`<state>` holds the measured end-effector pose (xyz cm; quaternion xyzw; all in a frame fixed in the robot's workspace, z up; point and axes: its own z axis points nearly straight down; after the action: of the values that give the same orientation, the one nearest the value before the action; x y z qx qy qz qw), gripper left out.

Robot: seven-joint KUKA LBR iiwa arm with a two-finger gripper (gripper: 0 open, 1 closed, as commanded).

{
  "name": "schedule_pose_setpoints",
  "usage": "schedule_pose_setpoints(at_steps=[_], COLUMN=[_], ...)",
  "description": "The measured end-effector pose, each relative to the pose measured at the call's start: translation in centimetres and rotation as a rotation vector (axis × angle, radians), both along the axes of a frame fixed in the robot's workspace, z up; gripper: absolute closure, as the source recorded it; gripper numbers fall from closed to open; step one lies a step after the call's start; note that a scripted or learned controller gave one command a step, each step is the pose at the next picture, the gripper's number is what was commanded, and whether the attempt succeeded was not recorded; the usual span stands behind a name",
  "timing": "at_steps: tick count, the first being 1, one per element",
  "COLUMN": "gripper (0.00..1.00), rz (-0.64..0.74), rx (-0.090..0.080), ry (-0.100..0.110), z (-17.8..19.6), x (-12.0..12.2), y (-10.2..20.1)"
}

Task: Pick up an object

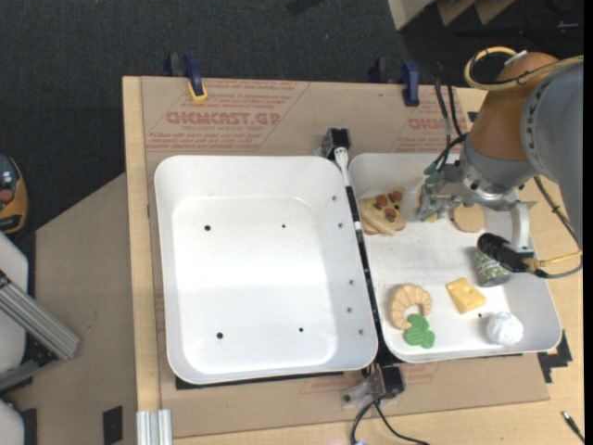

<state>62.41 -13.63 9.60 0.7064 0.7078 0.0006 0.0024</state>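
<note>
Gripper (438, 202) hovering low over right bin (556, 318), far end, just right of pizza slice (382, 211), likely lining up a pick; finger state: cannot tell.

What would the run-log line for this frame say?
gripper: over right bin, far end, beside pizza toy | grasp: none seen | croissant, cheese, green toy: lying near end

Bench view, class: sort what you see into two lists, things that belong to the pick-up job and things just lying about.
Job:
end effector
pizza toy
croissant
green toy
cheese wedge
white ball
dark can
right bin

Lying about:
left bin
blue clamps
cardboard
</note>
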Motion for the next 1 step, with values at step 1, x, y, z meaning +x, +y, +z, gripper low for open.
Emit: schedule_pose_setpoints(at_steps=[1], gripper=[1.00], rz=[0.003], rx=[0.000], ry=[-0.016], z=[19.73], x=[2.09], y=[3.12])
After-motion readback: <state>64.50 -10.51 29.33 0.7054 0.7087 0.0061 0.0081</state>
